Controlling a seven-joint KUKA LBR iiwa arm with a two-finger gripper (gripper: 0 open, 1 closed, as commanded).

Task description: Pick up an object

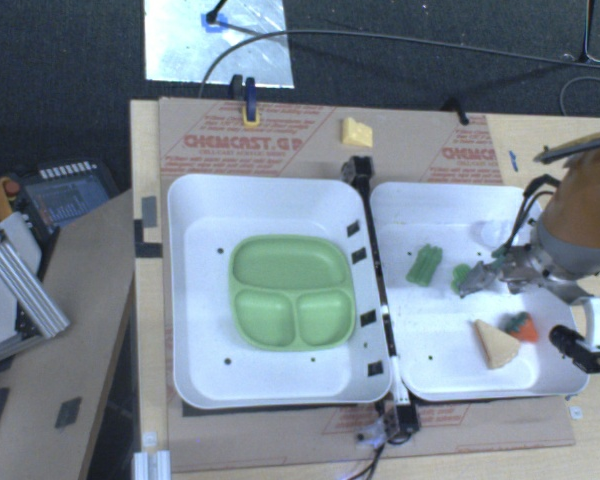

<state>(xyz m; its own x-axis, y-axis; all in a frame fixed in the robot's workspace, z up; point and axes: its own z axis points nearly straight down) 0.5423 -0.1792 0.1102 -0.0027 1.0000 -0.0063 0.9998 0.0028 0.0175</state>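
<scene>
Since the gripper (472, 280) is lowered in the right bin (450, 380), a small green piece (462, 273) is seen right at its tip; finger state cannot be told. The green pod (425, 265) lies just left, long axis tilted upright.

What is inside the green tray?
The green tray in the left bin has three compartments, and all look bare. Nothing covers the tray, so its whole inside is visible.
</scene>
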